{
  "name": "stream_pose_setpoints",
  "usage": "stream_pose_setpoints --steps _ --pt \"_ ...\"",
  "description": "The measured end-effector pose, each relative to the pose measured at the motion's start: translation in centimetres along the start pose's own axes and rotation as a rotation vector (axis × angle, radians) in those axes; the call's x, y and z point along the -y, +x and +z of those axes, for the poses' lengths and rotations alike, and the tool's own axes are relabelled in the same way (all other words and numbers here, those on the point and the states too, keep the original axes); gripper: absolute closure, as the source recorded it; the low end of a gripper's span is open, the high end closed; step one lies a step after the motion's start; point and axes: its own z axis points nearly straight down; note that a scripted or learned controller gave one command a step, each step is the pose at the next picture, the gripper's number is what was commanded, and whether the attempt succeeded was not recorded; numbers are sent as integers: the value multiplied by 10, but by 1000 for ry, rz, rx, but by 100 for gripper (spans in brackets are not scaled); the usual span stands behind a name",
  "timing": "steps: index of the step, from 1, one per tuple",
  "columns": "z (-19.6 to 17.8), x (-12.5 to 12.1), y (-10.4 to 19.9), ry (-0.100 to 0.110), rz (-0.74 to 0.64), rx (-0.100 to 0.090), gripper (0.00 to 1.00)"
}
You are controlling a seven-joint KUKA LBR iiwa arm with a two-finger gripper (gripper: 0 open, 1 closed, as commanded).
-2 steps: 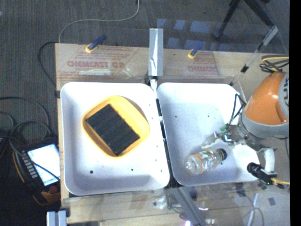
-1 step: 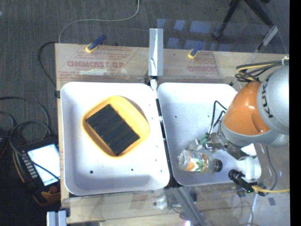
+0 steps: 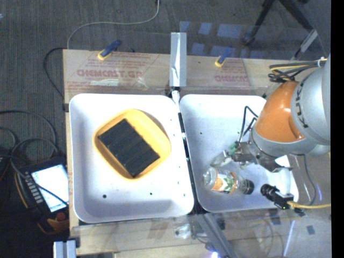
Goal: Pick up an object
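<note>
One bottle (image 3: pixel 226 180) lies on its side near the front of the right bin (image 3: pixel 209 128); we see clear plastic, an orange label and a dark cap. We count one yellow dish (image 3: pixel 161 138) with a dark slab (image 3: pixel 129 147) in the left bin (image 3: pixel 86 112). Both bins sit on a wooden bench (image 3: pixel 118 71) over grey carpet. We find the gripper (image 3: pixel 236 153) just above the bottle; whether its fingers are apart we cannot tell.
</note>
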Motion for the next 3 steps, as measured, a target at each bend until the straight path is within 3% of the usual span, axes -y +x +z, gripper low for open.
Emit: stream_pose_setpoints --steps 1,2,3 --pt "10 13 -16 -22 -265 5 0" --pt "-13 19 -44 -1 -38 0 0" --pt "11 24 -23 -17 -65 11 0"
